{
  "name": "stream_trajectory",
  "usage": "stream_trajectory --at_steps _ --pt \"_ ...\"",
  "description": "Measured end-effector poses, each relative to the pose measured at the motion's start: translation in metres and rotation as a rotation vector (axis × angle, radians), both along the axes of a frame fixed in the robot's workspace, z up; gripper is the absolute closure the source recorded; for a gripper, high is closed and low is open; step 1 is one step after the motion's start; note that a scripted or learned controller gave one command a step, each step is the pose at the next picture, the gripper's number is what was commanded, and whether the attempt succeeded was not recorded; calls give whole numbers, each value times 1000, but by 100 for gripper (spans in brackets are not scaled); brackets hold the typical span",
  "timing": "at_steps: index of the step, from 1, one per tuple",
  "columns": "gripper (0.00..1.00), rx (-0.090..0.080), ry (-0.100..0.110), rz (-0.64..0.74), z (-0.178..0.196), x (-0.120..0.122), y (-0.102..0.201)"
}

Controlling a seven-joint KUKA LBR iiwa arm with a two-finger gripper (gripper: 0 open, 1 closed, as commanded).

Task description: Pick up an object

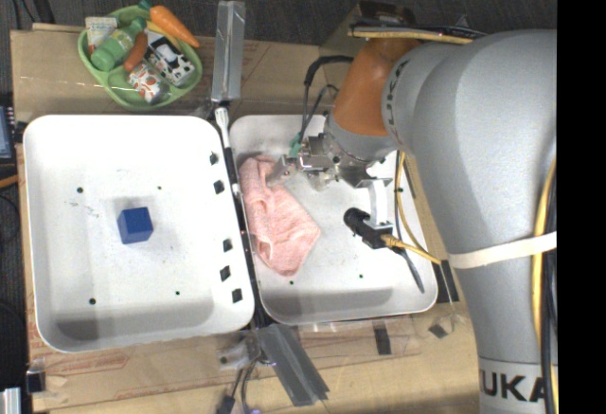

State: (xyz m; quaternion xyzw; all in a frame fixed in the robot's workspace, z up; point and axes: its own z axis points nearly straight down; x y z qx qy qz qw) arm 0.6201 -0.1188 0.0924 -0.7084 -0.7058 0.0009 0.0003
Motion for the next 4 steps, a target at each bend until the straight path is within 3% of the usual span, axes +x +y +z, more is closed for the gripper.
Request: stream_trajectory --at_steps 1,2,3,4 --pt "0 2 2 42 -1 -81 -31" --pt "0 2 3 141 -1 -83 2" --pt "0 1 0 188 0 -11 5" --pt "0 0 -1 -60 0 -7 -1"
